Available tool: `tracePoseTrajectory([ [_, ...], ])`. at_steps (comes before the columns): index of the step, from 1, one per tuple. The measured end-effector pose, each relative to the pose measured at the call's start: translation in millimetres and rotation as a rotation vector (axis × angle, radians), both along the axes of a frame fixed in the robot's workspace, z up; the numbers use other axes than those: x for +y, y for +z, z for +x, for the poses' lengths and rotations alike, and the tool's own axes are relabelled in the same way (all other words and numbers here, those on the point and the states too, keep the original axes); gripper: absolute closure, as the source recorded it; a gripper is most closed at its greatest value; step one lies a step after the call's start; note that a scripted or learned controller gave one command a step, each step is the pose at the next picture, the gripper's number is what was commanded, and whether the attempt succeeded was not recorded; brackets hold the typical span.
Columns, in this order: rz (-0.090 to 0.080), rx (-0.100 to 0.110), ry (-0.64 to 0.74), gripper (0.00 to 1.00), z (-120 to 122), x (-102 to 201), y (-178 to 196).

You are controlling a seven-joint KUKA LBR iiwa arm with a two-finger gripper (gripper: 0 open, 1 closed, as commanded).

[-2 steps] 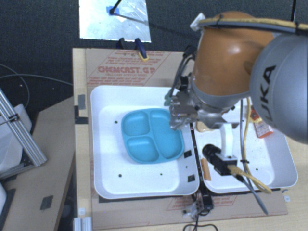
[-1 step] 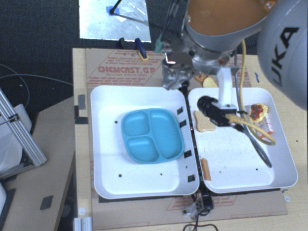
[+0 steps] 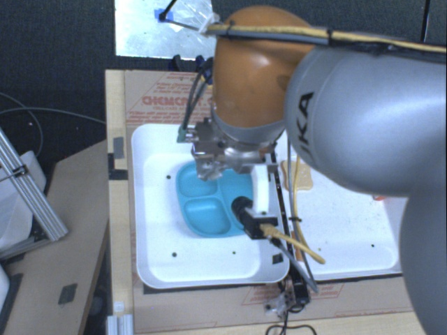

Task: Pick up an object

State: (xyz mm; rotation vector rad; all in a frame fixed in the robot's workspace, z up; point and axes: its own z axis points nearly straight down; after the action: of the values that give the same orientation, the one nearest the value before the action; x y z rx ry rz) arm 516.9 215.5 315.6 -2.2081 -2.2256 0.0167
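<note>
A light blue divided plastic tray [image 3: 206,211] lies in the left white bin [image 3: 157,187], near its right side. My gripper [image 3: 209,167] hangs straight down over the tray's upper edge, under the orange wrist band. The arm's bulk hides the fingertips and the tray's far right part.
The right white bin [image 3: 349,243] lies beside the left one, partly covered by the arm. A tan cable and black cabling [image 3: 290,236] run down between the bins. Cardboard [image 3: 157,100] lines the bench behind the bins. A metal frame [image 3: 28,194] stands at far left.
</note>
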Motion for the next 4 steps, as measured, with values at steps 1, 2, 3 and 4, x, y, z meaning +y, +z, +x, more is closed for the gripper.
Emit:
tracePoseTrajectory([
  [1, 0.004, -0.015, -0.009, 1.00, -31.0, -30.3, 31.2],
  [2, 0.007, -0.024, -0.010, 1.00, -29.3, -59.0, 117.2],
  [3, 0.004, -0.024, -0.014, 1.00, -29.7, -137.0, 180.3],
  [4, 0.002, -0.007, -0.008, 1.00, -30.6, -139.2, 94.6],
])
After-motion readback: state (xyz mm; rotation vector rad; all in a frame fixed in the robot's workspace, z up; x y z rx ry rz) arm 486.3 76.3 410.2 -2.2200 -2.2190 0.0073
